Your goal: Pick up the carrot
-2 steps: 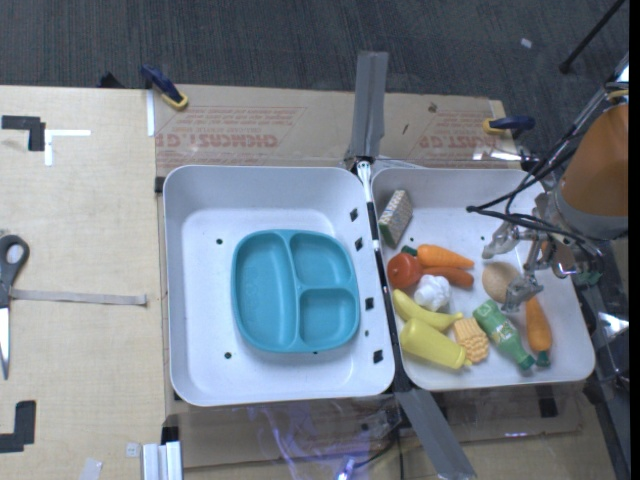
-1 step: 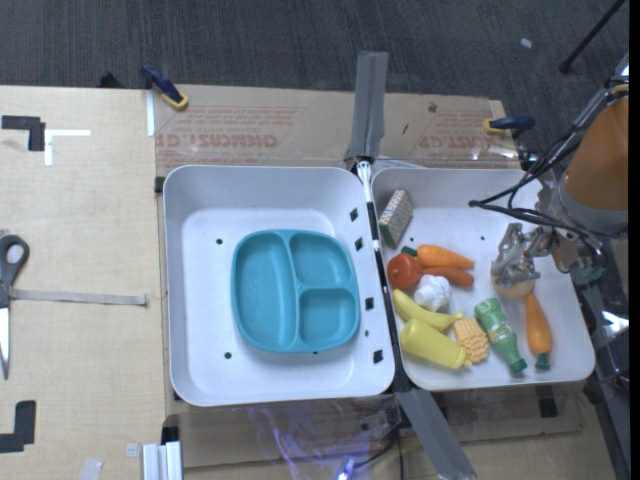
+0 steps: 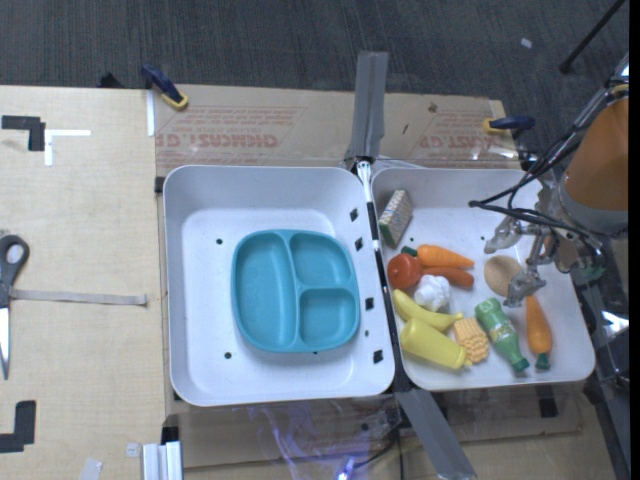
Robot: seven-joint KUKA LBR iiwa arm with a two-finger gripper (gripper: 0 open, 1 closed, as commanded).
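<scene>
Here, one carrot (image 3: 443,258) lies near the middle of the right bin (image 3: 452,200), pointing right, a second, smaller carrot (image 3: 461,277) just below it. A red tomato (image 3: 403,269) touches its left end and a white garlic bulb (image 3: 433,292) sits just under it. Open floor lies above it toward the far rim. My gripper (image 3: 522,260) hangs right of it over a tan potato (image 3: 502,270), fingers spread, pinching nothing. A third carrot (image 3: 538,327) lies by the right wall, beside a green bottle (image 3: 500,334).
</scene>
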